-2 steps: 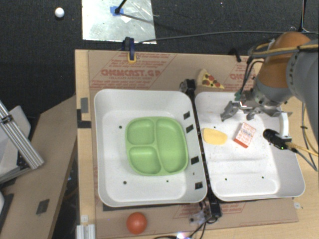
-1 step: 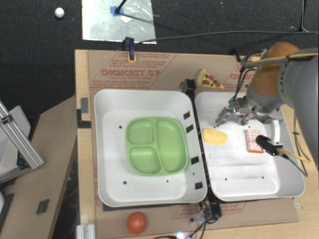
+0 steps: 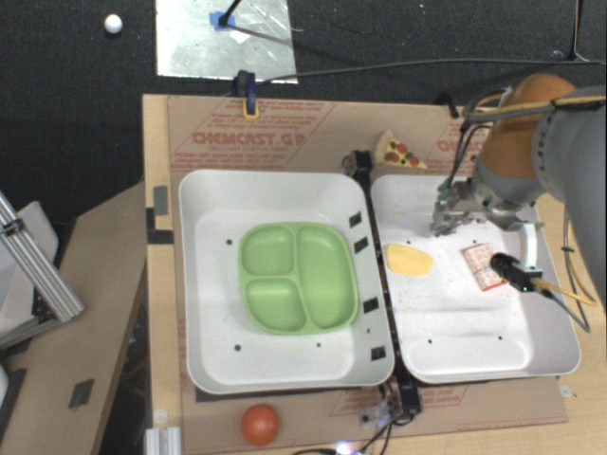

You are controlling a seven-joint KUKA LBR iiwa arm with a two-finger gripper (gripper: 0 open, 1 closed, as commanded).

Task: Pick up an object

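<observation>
Two white bins side by side on the bench. Left bin (image 3: 204,254) holds a green divided plate (image 3: 297,278), three compartments, lying flat near the middle. Right bin (image 3: 474,349) holds a yellow flat piece (image 3: 409,260) near its left wall, long axis running left to right, slightly downslope toward the right. Just right of it, apart from it, a small red-and-white packet (image 3: 482,264), long axis tilted from upper left to lower right; a black part of the arm overlaps its right end.

Gripper (image 3: 446,218) hangs over the upper part of the right bin, above and right of the yellow piece, nothing visibly between its fingers. Finger spacing too small and cluttered to read; cannot tell whether spread or closed.

Outside the bins: pizza-slice toy (image 3: 399,152) on the cardboard behind the right bin, orange ball (image 3: 260,424) in front of the left bin, partly hidden by its rim.
</observation>
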